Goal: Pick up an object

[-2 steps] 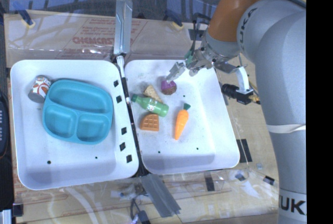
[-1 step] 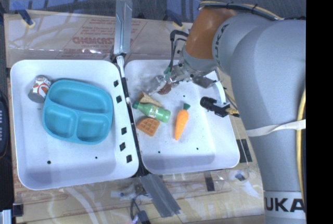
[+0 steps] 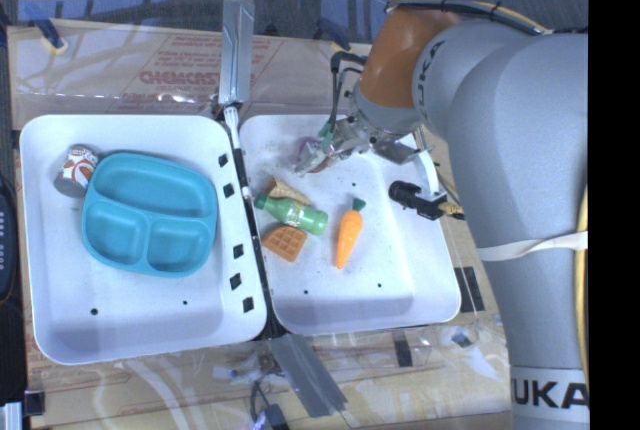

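Two shallow white bins sit side by side on the desk (image 3: 150,373). The left bin (image 3: 60,298) holds a glossy blue plastic tray (image 3: 150,214) with three moulded compartments and rounded corners; a small round ball-like toy (image 3: 75,168), white with orange and grey patches, lies against the tray's upper left edge.

The right bin (image 3: 400,303) holds several toy foods near its middle. A green bottle (image 3: 292,212) with a paler label lies on its side. Just above it is a tan wedge (image 3: 286,189), and just below it an orange-brown waffle piece (image 3: 284,242) with a grid texture. To the right, apart from these, lies a smooth orange carrot (image 3: 348,233) with a green top, pointing down-left.

The tool (image 3: 322,150) hangs over the upper part of the right bin, above the toys, at a crumpled greyish-purple object (image 3: 306,156). Whether that object is gripped cannot be told, nor how far the tool is spread. A black part (image 3: 412,197) juts out right of the carrot.
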`<move>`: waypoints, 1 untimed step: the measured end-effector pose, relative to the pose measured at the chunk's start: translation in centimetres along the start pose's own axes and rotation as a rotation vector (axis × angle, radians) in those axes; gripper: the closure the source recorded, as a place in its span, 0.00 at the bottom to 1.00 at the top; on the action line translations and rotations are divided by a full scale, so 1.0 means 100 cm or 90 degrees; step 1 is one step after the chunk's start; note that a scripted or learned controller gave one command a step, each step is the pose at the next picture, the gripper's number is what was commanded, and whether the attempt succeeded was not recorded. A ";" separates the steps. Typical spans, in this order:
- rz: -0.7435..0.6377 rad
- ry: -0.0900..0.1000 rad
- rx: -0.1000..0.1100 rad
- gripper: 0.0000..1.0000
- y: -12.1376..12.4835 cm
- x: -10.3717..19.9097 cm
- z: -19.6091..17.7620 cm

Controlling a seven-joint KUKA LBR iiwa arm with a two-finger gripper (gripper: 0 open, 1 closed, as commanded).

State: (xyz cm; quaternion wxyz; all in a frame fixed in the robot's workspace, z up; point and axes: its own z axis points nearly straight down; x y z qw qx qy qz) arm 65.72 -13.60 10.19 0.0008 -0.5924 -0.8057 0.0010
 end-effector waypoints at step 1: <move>-0.001 -0.003 -0.007 1.00 0.019 0.053 -0.096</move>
